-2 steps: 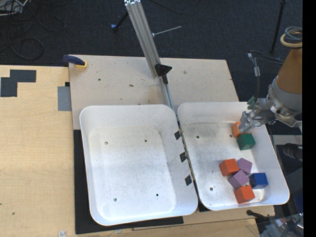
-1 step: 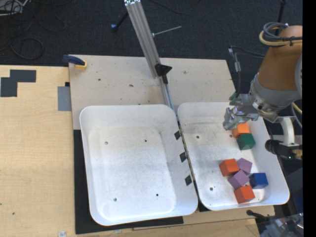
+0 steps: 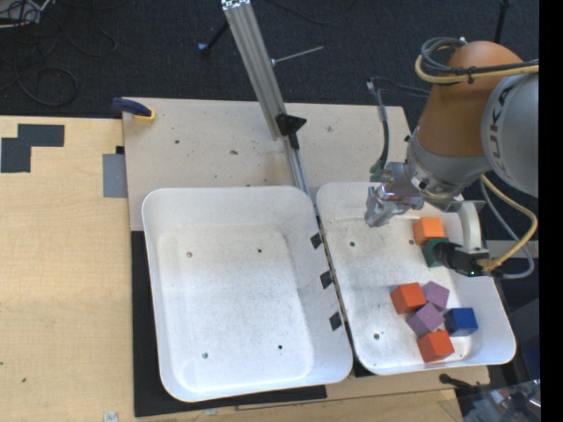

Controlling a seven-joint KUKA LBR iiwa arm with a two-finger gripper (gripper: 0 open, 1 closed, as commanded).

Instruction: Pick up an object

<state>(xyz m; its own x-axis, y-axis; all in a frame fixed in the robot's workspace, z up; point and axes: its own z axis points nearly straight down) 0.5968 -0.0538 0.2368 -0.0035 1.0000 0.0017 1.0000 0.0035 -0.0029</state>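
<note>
Gripper (image 3: 380, 214) over bare floor of right bin (image 3: 369, 359), finger state unclear; blocks (image 3: 428, 317) well apart — prob. empty grab if lowered here.

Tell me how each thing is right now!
Gripper: over the right bin, holding nothing I can see.
Right bin: has blocks in it.
Orange block: sits apart, by the arm.
Red block: flat, in the pile.
Blue block: flat, in the pile.
</note>
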